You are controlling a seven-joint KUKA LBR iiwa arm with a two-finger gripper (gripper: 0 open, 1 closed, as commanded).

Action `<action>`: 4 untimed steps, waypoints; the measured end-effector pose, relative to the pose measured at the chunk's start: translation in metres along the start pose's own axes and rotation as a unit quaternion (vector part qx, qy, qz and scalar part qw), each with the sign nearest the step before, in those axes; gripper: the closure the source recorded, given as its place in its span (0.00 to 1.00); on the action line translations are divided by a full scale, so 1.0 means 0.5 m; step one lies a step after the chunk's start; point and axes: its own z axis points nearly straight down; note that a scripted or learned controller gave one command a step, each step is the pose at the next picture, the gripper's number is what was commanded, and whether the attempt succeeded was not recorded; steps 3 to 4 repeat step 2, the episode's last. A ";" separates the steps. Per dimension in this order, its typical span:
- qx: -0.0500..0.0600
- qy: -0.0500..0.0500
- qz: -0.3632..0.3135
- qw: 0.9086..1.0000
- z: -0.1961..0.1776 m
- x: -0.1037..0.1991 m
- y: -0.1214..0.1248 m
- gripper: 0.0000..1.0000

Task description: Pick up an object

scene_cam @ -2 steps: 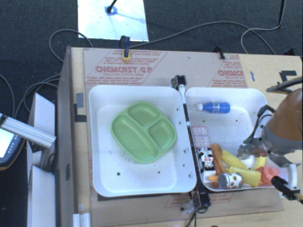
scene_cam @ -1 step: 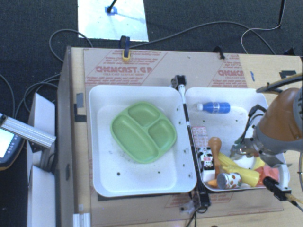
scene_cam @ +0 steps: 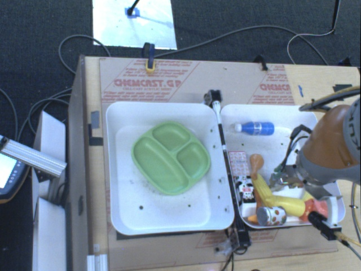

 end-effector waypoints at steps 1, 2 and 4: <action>0.000 0.000 0.000 1.000 0.002 -0.002 0.000 1.00; -0.003 -0.005 0.003 1.000 0.000 0.046 0.002 1.00; -0.003 -0.005 0.003 1.000 0.000 0.046 0.002 1.00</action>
